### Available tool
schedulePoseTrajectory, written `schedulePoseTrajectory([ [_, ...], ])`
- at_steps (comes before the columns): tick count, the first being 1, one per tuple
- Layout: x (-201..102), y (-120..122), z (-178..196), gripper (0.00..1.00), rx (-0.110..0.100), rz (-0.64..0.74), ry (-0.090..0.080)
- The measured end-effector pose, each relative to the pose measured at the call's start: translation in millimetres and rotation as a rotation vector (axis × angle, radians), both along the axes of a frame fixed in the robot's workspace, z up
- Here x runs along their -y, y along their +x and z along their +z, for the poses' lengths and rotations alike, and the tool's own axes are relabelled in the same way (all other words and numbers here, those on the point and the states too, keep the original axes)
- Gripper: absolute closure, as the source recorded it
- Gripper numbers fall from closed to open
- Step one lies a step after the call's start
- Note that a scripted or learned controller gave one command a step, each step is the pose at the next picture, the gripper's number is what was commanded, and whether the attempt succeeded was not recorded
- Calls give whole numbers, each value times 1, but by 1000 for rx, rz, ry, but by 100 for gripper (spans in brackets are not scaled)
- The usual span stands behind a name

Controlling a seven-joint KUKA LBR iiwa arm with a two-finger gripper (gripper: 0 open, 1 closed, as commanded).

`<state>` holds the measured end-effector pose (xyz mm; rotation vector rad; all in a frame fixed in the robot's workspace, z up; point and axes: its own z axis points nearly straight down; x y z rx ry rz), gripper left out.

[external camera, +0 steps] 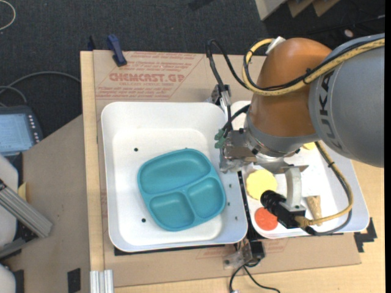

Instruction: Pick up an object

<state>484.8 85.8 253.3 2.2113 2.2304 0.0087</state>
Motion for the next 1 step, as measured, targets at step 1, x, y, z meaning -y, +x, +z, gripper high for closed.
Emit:
schedulePoseTrajectory([
  [1,22,-4,152,100,15,-8,0],
])
